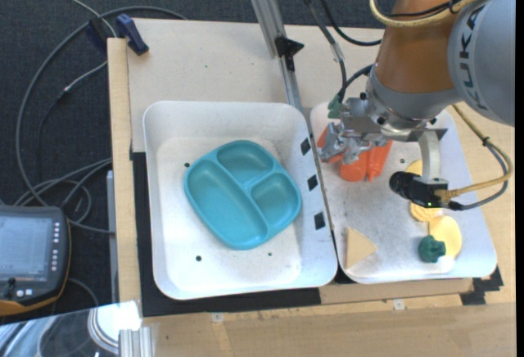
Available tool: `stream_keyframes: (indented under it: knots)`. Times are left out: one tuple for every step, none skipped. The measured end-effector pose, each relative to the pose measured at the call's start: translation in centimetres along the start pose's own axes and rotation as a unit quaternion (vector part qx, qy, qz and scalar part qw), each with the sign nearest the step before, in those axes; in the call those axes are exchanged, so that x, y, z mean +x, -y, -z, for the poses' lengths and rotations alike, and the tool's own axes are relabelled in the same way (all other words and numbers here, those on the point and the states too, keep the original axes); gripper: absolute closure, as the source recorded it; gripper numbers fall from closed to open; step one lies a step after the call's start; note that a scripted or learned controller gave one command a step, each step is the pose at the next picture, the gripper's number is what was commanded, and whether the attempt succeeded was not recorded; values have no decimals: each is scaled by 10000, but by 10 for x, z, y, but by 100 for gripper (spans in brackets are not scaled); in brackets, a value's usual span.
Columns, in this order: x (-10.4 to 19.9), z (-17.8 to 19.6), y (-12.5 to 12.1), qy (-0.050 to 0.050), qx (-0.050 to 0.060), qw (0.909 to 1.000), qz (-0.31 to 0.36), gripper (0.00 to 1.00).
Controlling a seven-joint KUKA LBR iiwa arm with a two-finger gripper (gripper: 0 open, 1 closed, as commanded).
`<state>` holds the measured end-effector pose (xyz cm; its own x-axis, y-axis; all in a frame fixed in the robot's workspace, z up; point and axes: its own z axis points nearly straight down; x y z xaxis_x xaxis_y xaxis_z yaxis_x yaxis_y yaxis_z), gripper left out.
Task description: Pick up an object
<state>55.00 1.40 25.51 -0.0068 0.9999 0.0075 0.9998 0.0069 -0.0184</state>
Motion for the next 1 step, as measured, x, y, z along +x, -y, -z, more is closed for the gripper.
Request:
stream_keyframes:
  knots:
    - [62,-11,21,12,11,10000,-1,100]
